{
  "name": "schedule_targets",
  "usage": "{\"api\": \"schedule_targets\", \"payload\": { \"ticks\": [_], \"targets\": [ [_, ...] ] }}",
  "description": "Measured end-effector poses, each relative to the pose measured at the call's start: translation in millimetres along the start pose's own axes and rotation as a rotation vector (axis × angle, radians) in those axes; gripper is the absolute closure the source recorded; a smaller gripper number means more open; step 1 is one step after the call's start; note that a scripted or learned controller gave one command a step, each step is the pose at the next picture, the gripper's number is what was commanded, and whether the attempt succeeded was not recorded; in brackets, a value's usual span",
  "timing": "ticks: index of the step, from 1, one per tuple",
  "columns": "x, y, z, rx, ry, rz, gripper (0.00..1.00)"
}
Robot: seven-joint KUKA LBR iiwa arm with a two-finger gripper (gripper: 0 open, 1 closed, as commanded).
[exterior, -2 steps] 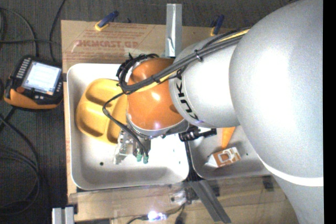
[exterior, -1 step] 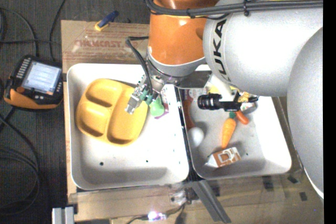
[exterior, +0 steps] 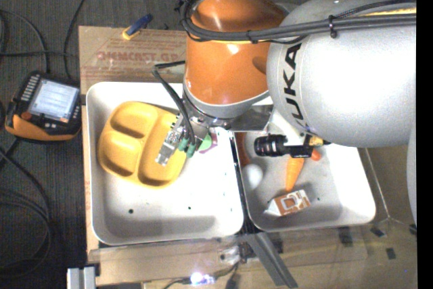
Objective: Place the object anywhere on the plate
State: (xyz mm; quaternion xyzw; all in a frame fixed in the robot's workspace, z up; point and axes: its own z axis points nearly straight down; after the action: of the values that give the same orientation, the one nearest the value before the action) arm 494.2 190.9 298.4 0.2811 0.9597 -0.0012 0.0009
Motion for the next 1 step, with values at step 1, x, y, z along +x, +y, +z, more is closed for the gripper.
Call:
{"api": "schedule_targets", "payload": {
  "ticks": [1],
  "targets": [
    [30.4,30.2,-101.2,-0.003,-0.001,-0.152,1.00]
  ]
}}
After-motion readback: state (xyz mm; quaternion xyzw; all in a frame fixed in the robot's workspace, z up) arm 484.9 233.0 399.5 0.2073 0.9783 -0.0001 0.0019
